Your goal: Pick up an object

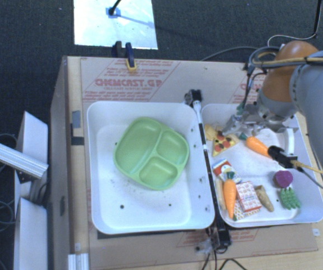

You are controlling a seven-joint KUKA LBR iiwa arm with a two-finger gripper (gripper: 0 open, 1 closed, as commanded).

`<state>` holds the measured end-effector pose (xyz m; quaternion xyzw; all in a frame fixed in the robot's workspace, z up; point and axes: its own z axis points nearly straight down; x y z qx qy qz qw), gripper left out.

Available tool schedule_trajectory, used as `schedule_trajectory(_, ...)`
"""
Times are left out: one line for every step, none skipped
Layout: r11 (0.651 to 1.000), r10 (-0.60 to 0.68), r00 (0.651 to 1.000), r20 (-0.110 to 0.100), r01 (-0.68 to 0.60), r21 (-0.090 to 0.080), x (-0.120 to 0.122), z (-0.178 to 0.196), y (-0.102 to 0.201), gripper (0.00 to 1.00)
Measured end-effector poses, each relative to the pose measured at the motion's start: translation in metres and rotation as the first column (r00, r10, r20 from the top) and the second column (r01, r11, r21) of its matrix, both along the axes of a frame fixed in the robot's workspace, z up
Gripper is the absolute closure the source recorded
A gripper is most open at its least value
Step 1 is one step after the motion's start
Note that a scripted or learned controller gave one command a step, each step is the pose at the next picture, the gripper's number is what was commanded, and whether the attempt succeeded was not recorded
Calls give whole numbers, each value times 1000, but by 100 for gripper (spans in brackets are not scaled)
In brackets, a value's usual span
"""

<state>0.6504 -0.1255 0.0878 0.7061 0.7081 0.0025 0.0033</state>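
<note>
Grey 2-finger gripper (241,124) low in right white bin (310,210), beside yellow pizza-slice toy (222,141); grip state can't tell; green divided plate (151,152) in left bin.

Pretty clearly a robotics lab setup, not anyone's kitchen. The worktop (150,75) is a sheet still wearing its printed protective film, clamped at the back edge with a clamp (130,56). Loose cables (318,10) trail over dark carpet (21,38), and the food in the right bin (313,210) is plastic toys.
</note>
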Motion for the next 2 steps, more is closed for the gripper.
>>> schedule_trajectory(1000, 1, 1000, 0, -1, -2, 3, 0, 10, 0)
schedule_trajectory(1000, 3, 1000, -18, -3, 0, 17, -2, 1, 0)
